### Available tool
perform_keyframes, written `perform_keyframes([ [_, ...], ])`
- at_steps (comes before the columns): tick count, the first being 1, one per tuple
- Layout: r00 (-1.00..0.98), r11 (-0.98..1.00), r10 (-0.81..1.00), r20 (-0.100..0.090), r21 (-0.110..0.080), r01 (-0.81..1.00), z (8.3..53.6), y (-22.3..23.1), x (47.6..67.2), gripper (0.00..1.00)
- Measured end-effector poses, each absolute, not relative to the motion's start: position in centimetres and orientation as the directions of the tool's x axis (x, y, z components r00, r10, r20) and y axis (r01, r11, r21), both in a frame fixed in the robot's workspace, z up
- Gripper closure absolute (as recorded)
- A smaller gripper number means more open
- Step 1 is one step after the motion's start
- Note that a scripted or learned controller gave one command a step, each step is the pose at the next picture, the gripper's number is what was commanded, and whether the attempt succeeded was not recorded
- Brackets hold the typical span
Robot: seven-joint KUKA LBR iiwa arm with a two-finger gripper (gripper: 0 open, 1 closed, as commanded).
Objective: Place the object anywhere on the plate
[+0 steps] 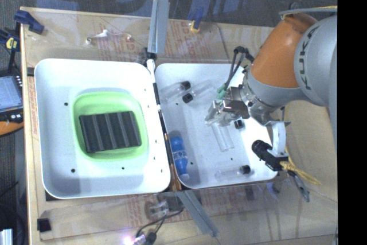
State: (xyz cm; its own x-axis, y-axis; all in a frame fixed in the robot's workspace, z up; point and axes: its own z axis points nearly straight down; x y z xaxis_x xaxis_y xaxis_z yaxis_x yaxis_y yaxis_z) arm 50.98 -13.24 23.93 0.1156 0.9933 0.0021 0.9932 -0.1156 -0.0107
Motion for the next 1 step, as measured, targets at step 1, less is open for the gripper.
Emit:
perform_keyframes([
  [1,0.115,-0.115,0.993,0.002,-0.011,0.993,23.94,-13.23,50.99,0.0],
])
